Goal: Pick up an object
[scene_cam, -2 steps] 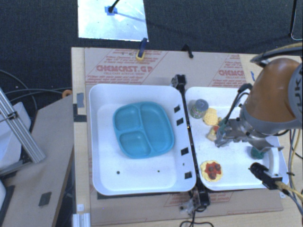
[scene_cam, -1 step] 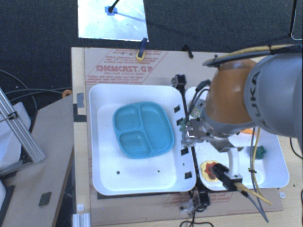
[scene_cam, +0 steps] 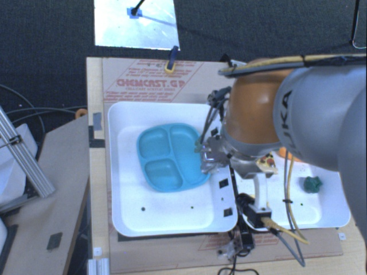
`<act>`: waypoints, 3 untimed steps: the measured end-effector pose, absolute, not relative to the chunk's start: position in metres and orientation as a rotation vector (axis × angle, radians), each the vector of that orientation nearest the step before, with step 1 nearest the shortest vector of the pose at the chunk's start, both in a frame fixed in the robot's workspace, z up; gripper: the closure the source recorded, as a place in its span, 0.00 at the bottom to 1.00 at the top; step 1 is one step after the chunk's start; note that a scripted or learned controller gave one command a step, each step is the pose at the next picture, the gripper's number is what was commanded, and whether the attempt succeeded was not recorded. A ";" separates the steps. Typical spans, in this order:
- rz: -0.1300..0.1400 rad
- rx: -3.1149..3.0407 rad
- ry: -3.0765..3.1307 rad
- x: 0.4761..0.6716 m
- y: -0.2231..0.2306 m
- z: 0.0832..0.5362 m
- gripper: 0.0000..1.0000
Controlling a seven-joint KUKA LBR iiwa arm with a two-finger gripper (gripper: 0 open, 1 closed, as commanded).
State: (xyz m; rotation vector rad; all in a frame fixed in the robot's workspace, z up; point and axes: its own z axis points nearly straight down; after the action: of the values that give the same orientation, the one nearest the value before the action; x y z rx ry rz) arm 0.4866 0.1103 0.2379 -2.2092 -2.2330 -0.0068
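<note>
A light blue divided plate [scene_cam: 168, 156] lies flat in the left white bin [scene_cam: 132, 211], toward its right side. My gripper [scene_cam: 207, 160] hangs over the plate's right edge, close to the wall between the two bins. The grey arm and its orange band [scene_cam: 252, 113] cover much of the right bin. A small dark green object [scene_cam: 312, 183] sits in the right bin [scene_cam: 327, 213]. Beside the wrist a small piece with orange and red colours [scene_cam: 268, 162] peeks out.
A cardboard sheet [scene_cam: 152, 79] lies under the bins at the back. A shiny metal plate [scene_cam: 136, 14] sits behind the bench. Cables [scene_cam: 289, 225] hang from the arm over the right bin's front. A grey side table [scene_cam: 49, 199] stands at left.
</note>
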 end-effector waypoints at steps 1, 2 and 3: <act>-0.005 -2.215 -2.228 0.487 0.107 0.247 1.00; -0.001 -2.225 -2.221 0.584 0.084 0.181 1.00; -0.010 -2.212 -2.235 0.614 0.164 0.197 1.00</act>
State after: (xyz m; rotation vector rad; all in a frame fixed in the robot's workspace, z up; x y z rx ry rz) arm 0.6136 0.1643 0.1975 -2.2121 -2.2349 -0.0100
